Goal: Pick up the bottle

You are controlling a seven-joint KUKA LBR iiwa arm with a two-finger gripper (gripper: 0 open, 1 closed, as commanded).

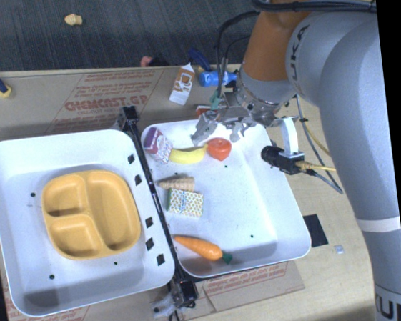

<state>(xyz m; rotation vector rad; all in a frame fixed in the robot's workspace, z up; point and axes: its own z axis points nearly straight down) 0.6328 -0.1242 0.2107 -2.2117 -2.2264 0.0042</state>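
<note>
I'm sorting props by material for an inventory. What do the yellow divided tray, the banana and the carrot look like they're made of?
The yellow divided tray looks like moulded plastic with a matte to satin finish: even colour and rounded compartment edges. The banana and carrot seem to be toy plastic, smooth with flat, uniform colour, though soft rubber or foam can't be excluded from this view.

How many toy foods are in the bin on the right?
6: purple carton at the far left, banana and tomato under the gripper, cone, patterned box, carrot near the front. The arm may hide more.
</note>
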